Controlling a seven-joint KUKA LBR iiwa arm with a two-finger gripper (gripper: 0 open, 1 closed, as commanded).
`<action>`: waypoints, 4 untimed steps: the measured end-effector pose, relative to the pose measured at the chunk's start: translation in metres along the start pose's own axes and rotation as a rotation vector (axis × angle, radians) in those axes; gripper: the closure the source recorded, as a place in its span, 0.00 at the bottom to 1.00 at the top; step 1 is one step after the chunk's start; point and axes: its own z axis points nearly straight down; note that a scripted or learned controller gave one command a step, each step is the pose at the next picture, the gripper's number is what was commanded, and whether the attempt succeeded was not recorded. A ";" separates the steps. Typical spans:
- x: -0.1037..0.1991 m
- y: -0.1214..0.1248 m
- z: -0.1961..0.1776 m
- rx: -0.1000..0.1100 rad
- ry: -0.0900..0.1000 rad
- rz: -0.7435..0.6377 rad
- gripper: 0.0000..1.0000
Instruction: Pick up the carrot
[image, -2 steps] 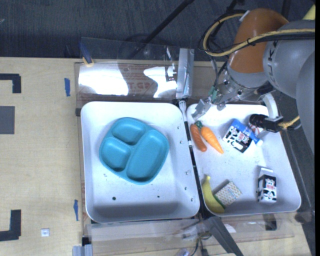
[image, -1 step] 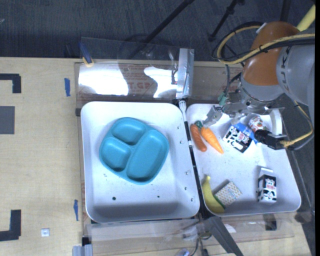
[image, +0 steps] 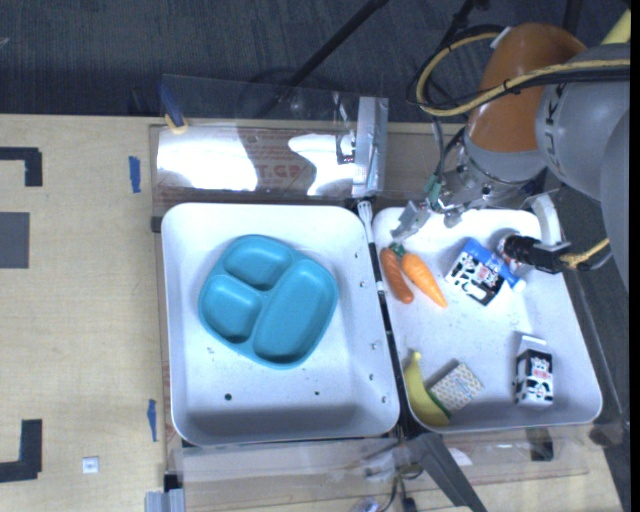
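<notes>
1. My gripper (image: 425, 212) hangs over the back left corner of the right bin (image: 575, 330), just above and behind the carrots. Its fingers look a little spread with nothing between them, though they are small and partly lost against the wrist clutter.
2. Two orange carrots lie side by side near that bin's left wall: a longer carrot (image: 424, 279) slanting toward the bin's middle, and a darker stubby one (image: 397, 276) next to the wall, the two touching or nearly so.
3. I judge the longer carrot the better target, since the wall crowds the stubby one.
4. To do it well I should turn the fingers across the carrot's width, come down at its thick middle, and keep one finger out of the seam between the pair.
5. Risk: a tapered, round body may roll or squirt out of a pinch near the tip.
6. The bin floor is smooth white and shallow; a banana (image: 420, 388), a packet (image: 455, 385), and two cartons sit well apart, so there is room. The left bin holds a blue tray (image: 268, 299), and the worktop (image: 70, 300) is pale wood.
</notes>
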 end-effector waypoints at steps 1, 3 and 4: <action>-0.029 -0.001 0.000 0.000 0.000 0.098 0.00; -0.043 -0.020 0.099 0.001 0.003 -0.264 0.00; -0.045 -0.018 0.087 -0.006 0.000 -0.261 1.00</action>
